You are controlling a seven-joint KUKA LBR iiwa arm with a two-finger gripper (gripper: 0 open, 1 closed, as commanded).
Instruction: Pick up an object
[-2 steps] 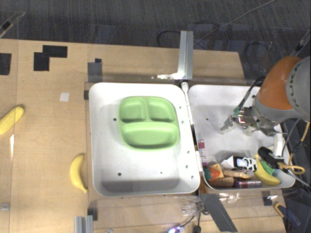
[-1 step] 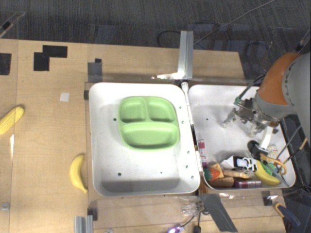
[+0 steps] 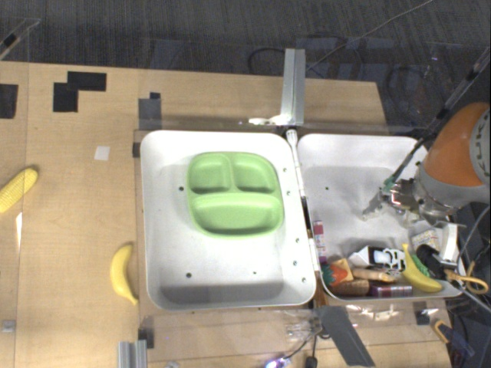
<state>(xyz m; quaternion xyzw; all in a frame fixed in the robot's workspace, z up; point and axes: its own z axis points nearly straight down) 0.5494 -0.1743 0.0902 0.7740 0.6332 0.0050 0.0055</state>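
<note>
A pale wooden counter [image 3: 69, 228] sits against dark carpet along the top of the frame, with black patches at its upper left. At the far left edge lies one corn cob [image 3: 17, 189], and lower, just outside the left bin [image 3: 153, 205], one banana [image 3: 123, 273]. That bin holds a single green divided plate [image 3: 234, 192] near its middle. The right bin [image 3: 337, 167] has its clutter heaped along the lower edge: one reddish-brown item [image 3: 349, 286] at the lower left corner, one black-and-white object [image 3: 386, 257] beside it, and a second banana [image 3: 419, 276] toward the lower right, two bananas in all; the other pieces are too jumbled to count. The gripper [image 3: 393, 198] hangs at the right of that bin over bare floor, above the heap, and whether the jaws are wide or narrow cannot be told, nor is anything seen between them. To pick well, I judge the arm should shift toward the lower edge and choose a piece lying free on top, such as the banana, closing across its narrow width and not along its curve, and keep clear of the bin wall on the way down.
</note>
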